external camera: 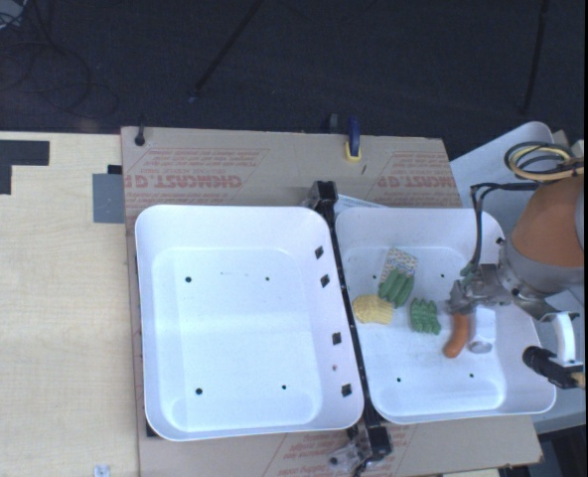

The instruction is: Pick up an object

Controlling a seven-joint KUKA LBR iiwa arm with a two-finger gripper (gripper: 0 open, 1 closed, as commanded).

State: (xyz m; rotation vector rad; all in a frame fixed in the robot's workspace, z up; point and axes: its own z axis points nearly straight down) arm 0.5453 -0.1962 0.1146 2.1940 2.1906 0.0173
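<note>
Camera view, from above: a pale wooden bench before a dark floor carries a cardboard sheet printed with red lettering, reversed and unreadable. Two white bins rest on it. Left bin; right bin, landmark for all else. Inside the right bin lie a yellow corn cob, two green pods, and an orange carrot directly beneath the gripper. Finger opening and grasp: cannot tell.
</note>
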